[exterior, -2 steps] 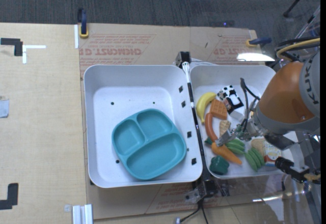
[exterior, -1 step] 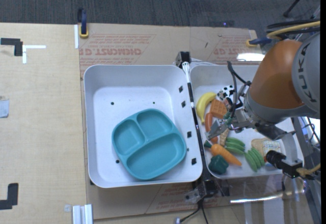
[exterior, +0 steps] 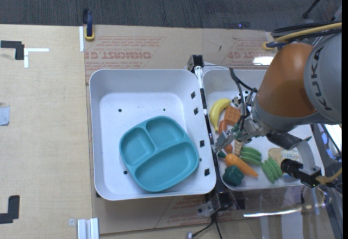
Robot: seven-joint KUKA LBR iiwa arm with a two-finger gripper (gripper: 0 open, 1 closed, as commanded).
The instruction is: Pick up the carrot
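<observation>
Camera view is looking down on two white bins: left bin (exterior: 98, 140) is holding a teal tray (exterior: 159, 152), right bin (exterior: 217, 76) is holding the toy food w/ the arm (exterior: 296, 83) reaching in from the right. Carrot (exterior: 241, 164) is lying in the right bin near its front-left part, just right of the wall shared w/ the left bin, a dark green piece (exterior: 234, 176) touching or nearly touching it on the near side. Its long axis is running diagonally, fat end up-left, thin tip pointing down-right toward the green beans (exterior: 270, 169). Gripper (exterior: 231, 139) is hanging just above-left of the carrot's fat end, beside the banana (exterior: 218, 111) and an orange-and-white item (exterior: 232, 115); so the carrot is sitting just toward the near edge and slightly right of the jaws. Can't tell if the jaws are spread or closed, the metal parts are too small and cluttered to read, and nothing is visibly sitting between them, so no sign the carrot is being held. Judgement: approach stage, grasp not yet made; next move is probably needing a short shift toward the carrot's middle and the jaws turning across its diagonal, w/ the crowding veg likely getting nudged.
</observation>
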